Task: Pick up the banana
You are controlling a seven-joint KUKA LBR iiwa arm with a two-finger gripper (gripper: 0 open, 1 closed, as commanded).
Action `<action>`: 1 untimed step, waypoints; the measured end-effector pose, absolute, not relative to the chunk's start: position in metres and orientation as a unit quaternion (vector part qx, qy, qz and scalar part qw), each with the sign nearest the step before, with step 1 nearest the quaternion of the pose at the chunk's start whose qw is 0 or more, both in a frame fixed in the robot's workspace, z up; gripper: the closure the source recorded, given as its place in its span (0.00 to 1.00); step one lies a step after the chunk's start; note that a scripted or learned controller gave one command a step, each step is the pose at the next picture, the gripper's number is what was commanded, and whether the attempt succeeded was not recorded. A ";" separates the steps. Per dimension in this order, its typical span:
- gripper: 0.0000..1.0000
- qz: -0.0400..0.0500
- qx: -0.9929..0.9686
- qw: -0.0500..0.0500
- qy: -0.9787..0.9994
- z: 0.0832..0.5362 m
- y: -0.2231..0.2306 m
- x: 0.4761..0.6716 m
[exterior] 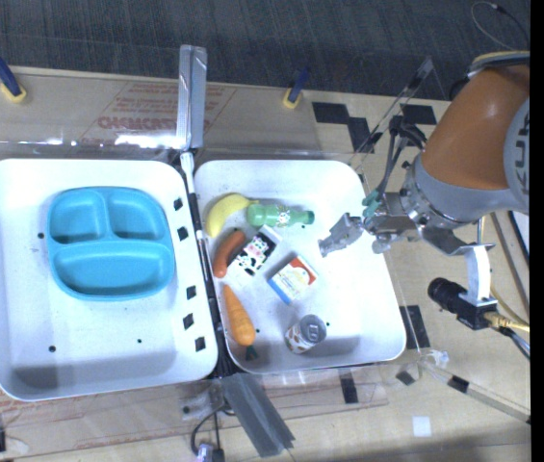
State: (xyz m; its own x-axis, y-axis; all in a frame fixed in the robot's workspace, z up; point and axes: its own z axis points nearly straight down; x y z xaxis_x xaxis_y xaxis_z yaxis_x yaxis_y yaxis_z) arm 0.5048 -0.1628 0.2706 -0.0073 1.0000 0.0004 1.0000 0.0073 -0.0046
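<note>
The yellow banana [221, 211] lies in the right bin [368, 308] near its upper left corner, against the divider. A green bottle [278, 217] lies right beside it. My gripper [339, 237] hangs over the right part of the same bin, well to the right of the banana, with nothing visibly between its fingers. The grey arm with its orange band [474, 142] comes in from the right.
In the right bin also lie a small red-orange item [227, 253], a black-and-white box [255, 252], a small carton [292, 278], a carrot [239, 317] and a can [305, 333]. The left bin [21, 335] holds a blue sectioned plate [110, 240].
</note>
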 end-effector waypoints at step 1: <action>0.00 0.002 -0.741 0.001 -0.671 0.275 -0.132 0.578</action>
State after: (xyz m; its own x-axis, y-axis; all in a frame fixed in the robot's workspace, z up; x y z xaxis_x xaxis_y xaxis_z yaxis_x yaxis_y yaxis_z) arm 0.5779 -0.1319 0.2745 0.0990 0.9951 -0.0011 0.9951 -0.0990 -0.0039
